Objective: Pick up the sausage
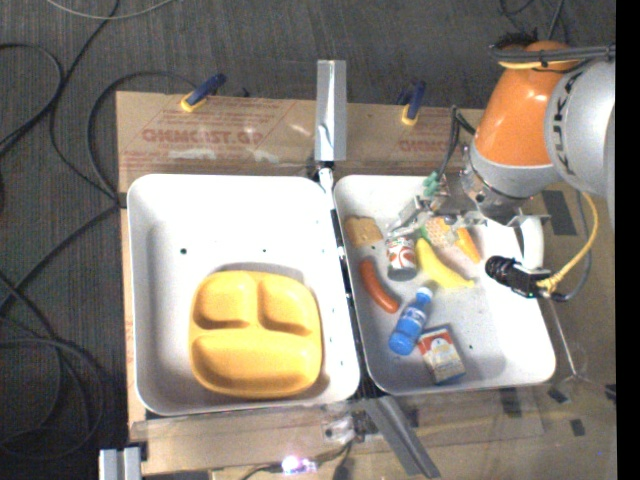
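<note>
Two bins side by side on the bench: left bin [150, 228] holding a sectioned tray [258, 333] toward its near side; right bin [520, 358] holding everything else. In the right bin, sausage [378, 285] near the left wall, cracker [361, 231] behind it, can [401, 257] just to its right, banana [440, 265] right of the can, bottle [410, 321] in front of both, small carton [440, 355] just beside the bottle at the near edge. Gripper [425, 213] over the far part of the right bin, above the can and banana, the arm [530, 118] coming in from the right.

"KUKA" on the arm [590, 118]
</note>
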Robot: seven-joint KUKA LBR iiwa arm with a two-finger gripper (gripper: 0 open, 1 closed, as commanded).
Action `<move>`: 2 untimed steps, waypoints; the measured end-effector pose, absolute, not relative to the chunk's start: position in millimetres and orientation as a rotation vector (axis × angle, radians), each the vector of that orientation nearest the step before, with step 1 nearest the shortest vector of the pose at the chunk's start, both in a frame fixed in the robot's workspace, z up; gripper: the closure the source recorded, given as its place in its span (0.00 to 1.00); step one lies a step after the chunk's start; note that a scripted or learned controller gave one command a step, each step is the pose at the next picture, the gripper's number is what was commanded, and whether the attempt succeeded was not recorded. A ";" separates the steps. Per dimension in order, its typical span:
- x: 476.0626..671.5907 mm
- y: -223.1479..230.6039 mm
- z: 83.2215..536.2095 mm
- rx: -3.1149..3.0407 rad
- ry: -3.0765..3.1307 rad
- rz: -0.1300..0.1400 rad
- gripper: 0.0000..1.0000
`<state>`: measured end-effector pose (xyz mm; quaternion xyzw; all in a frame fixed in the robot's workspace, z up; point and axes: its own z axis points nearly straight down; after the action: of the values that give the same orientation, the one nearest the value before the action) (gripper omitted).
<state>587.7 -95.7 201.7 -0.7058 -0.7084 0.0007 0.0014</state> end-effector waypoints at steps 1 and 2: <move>607.2 -60.7 182.5 -2.274 -2.163 0.003 0.00; 567.4 9.8 182.7 -2.183 -2.255 0.005 0.00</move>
<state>567.4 9.8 182.7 -0.6956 -0.7184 0.0016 0.0015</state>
